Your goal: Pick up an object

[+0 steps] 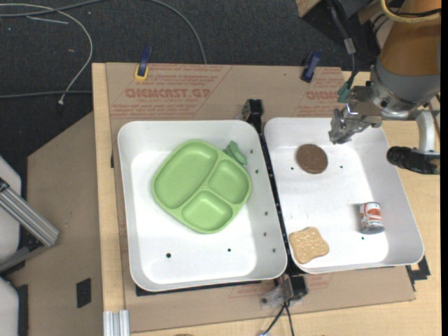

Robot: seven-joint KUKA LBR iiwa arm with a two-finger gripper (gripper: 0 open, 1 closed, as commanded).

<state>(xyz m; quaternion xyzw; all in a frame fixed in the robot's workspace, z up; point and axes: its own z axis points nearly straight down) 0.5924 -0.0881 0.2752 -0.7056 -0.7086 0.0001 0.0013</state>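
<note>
Camera view: gripper (340, 133) hangs over right bin (399, 187) near its far edge, just beside brown disc (311, 158); grasp state cannot be told; cracker (309, 245) near bin's front edge; can (371, 217) toward right side; green tray (201, 185) lies in left bin (140, 243).

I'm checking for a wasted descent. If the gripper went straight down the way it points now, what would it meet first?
Probably bare floor of the right bin, near its back wall. The gripper hangs up and right of the brown cookie, though depth is hard to judge from this slant.
</note>
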